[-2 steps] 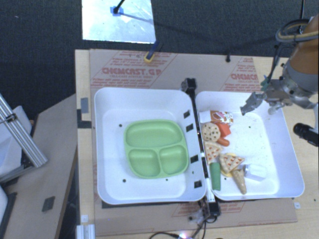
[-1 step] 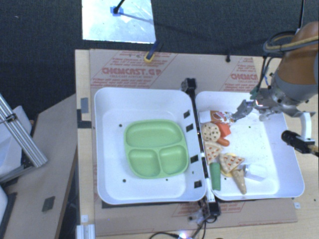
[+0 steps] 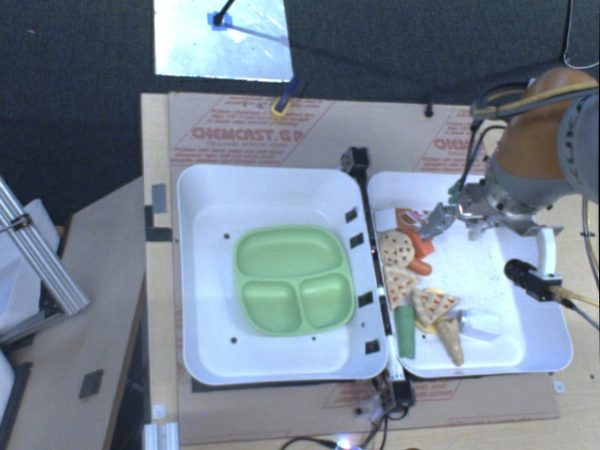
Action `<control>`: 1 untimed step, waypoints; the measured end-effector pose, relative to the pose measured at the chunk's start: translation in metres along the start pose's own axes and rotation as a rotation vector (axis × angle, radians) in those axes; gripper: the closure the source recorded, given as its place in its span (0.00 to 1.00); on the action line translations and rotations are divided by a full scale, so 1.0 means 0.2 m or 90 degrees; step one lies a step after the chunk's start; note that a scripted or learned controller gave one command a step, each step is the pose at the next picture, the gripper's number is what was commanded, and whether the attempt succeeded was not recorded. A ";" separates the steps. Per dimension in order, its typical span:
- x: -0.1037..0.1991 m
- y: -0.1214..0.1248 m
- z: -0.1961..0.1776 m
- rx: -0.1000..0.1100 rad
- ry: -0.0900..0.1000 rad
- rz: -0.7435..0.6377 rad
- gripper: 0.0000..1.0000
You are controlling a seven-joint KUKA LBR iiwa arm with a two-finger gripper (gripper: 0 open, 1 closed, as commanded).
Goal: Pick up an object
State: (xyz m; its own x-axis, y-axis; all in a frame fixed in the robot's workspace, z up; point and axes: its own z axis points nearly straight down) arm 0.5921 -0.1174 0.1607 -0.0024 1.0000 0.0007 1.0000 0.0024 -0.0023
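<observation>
Bench: a brown board (image 3: 253, 129) is carrying both bins, with red print running along its far side.
Left bin (image 3: 216, 204): it is sitting against the divider (image 3: 367, 251), on the side away from the arm.
Right bin (image 3: 534, 336): it is sitting on the divider's other side and holding all the loose toy food.
Arm (image 3: 548, 139): it is reaching in over the right bin's far corner, well away from the divider, with its orange band showing at the top.
Green tray (image 3: 286, 279): it is lying in the left bin, its three compartments bare, just beside the divider.
Gripper (image 3: 437, 221): it is hanging over the right bin's far half, near the divider; the fingers are pointing toward the divider, and I cannot tell how widely they are parted or whether anything is sitting between them.
Orange-red piece (image 3: 419, 247): the likeliest target, it is lying directly under and just divider-side of the fingertips, close beside the round cookie (image 3: 397, 247); its long axis seems to be running slantwise away from the divider.
Waffle wedges (image 3: 431, 303): these are lying further along the divider toward the near edge.
Green stick (image 3: 405, 331): it is lying right along the divider, lengthwise to it.
Coming move: judging by this, a short drop is all that is needed, since the piece is lying almost beneath the tool.
</observation>
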 end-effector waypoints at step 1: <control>0.01 0.01 0.30 -0.003 -0.002 0.002 0.00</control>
State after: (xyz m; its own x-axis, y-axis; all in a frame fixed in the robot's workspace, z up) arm 0.5942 -0.1150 0.1015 0.0001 1.0000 -0.0029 1.0000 -0.0001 0.0032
